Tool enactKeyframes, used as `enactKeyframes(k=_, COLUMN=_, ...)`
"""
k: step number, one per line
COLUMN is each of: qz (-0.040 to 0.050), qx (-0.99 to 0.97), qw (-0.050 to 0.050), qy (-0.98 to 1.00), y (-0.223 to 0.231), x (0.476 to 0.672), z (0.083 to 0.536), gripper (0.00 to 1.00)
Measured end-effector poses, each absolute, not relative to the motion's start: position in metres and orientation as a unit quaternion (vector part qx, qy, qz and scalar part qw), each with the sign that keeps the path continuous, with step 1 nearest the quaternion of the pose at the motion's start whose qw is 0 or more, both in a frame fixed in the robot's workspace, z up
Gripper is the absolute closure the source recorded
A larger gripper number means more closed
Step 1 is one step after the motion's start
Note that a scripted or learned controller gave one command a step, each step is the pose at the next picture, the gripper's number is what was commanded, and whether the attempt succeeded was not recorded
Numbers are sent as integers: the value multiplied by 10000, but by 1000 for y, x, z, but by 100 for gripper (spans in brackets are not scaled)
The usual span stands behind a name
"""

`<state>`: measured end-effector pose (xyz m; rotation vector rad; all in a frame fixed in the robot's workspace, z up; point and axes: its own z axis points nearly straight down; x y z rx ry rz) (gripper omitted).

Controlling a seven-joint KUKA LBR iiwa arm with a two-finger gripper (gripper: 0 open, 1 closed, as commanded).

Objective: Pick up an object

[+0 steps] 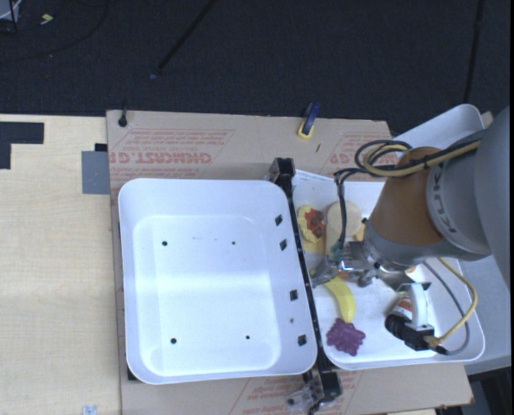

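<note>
My gripper (329,271) is down in the right bin (465,348), near that bin's left wall. A yellow banana (343,301) lies just below it, its upper end touching or almost touching the gripper. A purple lumpy object (346,336) rests at the bin's front, below the banana. A yellow and red object (311,223) lies further back, beside the left wall. The arm's wrist hides the middle of the bin.
The left bin (131,232) sits beside the right one, with a black divider (298,258) between them. Both stand on a cardboard sheet (205,150). A blue and yellow clamp (308,121) is at its far edge.
</note>
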<state>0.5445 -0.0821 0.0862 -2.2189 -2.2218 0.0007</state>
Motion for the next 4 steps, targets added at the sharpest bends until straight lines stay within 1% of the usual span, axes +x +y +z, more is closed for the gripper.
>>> enactKeyframes(k=1, qz=16, qx=-7091, qw=28, qy=-7051, y=-84, x=542, z=97, gripper=100)
enactKeyframes(k=2, qz=-14, qx=-7072, qw=-7, qy=-7070, y=-73, x=500, z=192, gripper=100)
enactKeyframes(k=3, qz=-19, qx=-7044, qw=-7, qy=-7098, y=-17, x=563, z=222, gripper=100)
enactKeyframes(k=4, qz=-2, qx=-7040, qw=21, qy=-7102, y=64, x=569, z=226, gripper=100)
